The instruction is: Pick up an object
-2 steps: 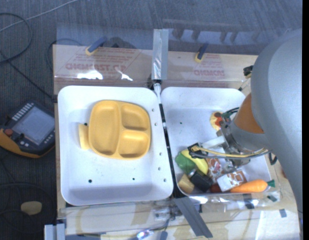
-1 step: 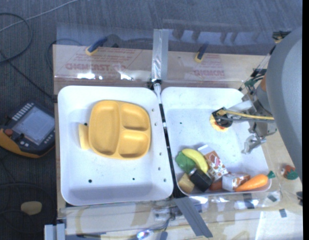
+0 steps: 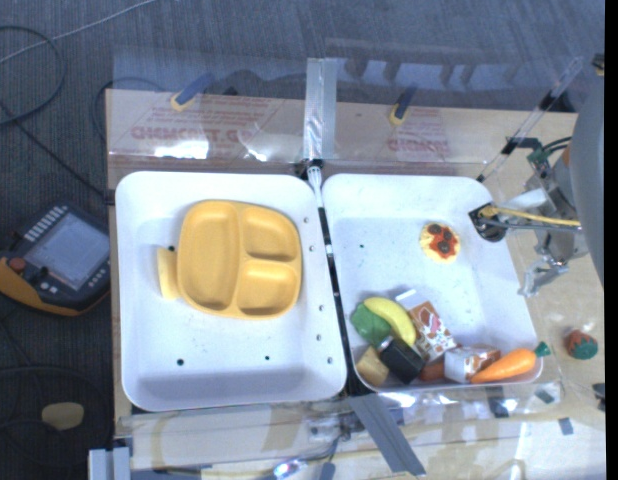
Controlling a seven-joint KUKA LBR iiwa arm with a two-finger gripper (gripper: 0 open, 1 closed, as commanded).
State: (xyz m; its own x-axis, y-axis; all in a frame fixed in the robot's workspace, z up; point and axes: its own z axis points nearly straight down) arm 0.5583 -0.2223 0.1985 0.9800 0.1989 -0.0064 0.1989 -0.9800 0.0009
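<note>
A grey screen box [image 3: 64,253] is lying on the floor at the far left. Next, a yellow tray [image 3: 239,258] with three parts is sitting in the middle of the left bin [image 3: 134,368]. In the right bin [image 3: 489,298], a little pizza [image 3: 440,240] is lying alone near the top. The other things to pick are crowding the bottom edge: a green toy [image 3: 367,320], a banana [image 3: 394,315] touching it, a black block [image 3: 401,358] just below, a red and white box [image 3: 432,330], then a carrot [image 3: 504,365]. The gripper [image 3: 544,266] is hanging over the right rim of that bin, well apart from the toys. I cannot tell if it is open or closed.
</note>
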